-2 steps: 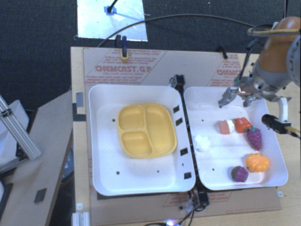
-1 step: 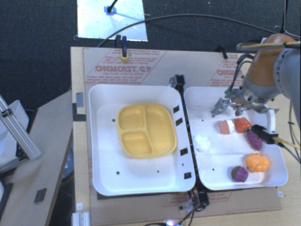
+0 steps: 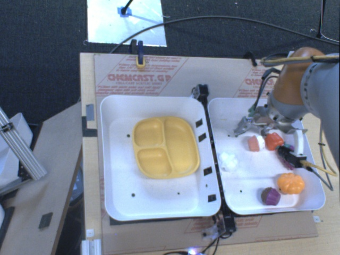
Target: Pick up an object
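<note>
My gripper (image 3: 249, 126) hangs low over the back part of the right bin (image 3: 234, 201), at the end of the grey arm with its orange band (image 3: 289, 84). Just in front of the gripper lies a pink piece (image 3: 255, 143), with an orange-red piece (image 3: 274, 141) beside it on the right. I see nothing between the fingers. A small white lump (image 3: 228, 160) rests near the bin's left wall. An orange pumpkin-shaped toy (image 3: 290, 183) and a purple piece (image 3: 270, 196) sit at the front right.
The left bin (image 3: 114, 195) bears a yellow divided plate (image 3: 163, 146) in its middle. A black divider with clips (image 3: 208, 153) runs between the two bins. Cables trail over the board behind the bins.
</note>
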### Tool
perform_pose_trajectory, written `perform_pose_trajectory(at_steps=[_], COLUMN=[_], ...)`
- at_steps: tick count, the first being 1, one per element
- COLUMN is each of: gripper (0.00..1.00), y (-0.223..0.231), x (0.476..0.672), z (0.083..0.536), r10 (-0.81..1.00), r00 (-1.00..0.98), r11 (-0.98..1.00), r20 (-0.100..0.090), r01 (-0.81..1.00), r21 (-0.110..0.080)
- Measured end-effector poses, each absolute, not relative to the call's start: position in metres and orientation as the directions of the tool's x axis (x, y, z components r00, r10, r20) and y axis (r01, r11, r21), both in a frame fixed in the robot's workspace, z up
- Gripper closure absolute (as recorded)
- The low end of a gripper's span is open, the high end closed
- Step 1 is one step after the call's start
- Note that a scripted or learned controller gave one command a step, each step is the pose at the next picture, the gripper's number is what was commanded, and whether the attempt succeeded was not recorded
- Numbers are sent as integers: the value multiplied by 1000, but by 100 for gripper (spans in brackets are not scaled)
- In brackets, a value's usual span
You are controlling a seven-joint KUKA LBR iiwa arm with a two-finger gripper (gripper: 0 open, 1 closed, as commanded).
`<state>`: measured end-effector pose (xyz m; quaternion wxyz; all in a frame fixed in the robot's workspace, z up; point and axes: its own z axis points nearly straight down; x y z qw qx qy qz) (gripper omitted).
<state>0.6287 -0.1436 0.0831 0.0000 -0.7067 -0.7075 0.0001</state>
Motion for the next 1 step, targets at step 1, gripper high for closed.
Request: perform_pose_trajectory(at_steps=[1], gripper=[100], y=[-144], x=[630], z=[96], r10=[1000], r00=[0], r11=[0], r20=[-1], r01=[1000], r21=[5])
